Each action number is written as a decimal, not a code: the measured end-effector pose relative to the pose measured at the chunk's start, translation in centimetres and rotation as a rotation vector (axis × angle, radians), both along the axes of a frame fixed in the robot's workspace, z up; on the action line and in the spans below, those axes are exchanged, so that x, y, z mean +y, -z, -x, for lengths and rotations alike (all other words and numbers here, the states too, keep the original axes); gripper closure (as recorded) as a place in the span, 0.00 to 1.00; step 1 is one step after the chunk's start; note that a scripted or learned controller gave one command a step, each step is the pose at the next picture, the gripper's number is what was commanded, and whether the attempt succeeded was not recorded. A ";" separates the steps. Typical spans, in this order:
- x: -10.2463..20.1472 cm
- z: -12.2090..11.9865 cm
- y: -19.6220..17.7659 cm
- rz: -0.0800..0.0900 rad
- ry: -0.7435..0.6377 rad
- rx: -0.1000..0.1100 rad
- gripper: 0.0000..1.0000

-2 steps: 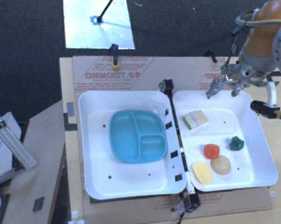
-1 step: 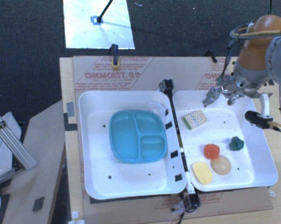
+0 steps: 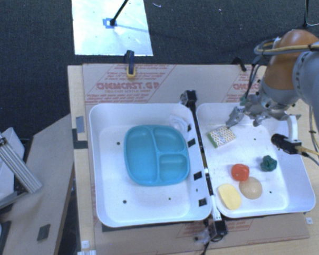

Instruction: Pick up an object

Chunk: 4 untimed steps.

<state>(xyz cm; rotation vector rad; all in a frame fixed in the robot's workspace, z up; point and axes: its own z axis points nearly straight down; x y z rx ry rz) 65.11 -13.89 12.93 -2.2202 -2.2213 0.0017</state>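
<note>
My gripper (image 3: 247,119) hangs over the back of the right bin (image 3: 297,197), its two fingers spread open with nothing between them. A green-and-white checkered pad (image 3: 221,136) lies just below and left of the left fingertip (image 3: 234,118), apart from it. Toward the front of the same bin lie a red ball (image 3: 240,172), a tan round object (image 3: 251,188), a yellow oval object (image 3: 229,196) and a small dark green object (image 3: 268,163).
The left bin (image 3: 107,206) holds a blue divided plate (image 3: 155,154) and a clear plastic object (image 3: 177,121) at its back right. Black clips (image 3: 198,149) line the wall between the bins. A black fitting with a cable (image 3: 284,141) sits over the right bin's right side.
</note>
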 end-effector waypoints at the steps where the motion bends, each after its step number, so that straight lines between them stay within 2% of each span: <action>1: 0.0 -0.2 -1.4 0.001 0.000 -0.007 1.00; 2: -0.5 -0.2 -5.9 0.001 0.002 -0.008 1.00; 3: -1.0 -1.2 -11.9 0.002 -0.003 -0.010 1.00; 4: -1.0 -1.3 -12.9 0.001 -0.004 -0.006 1.00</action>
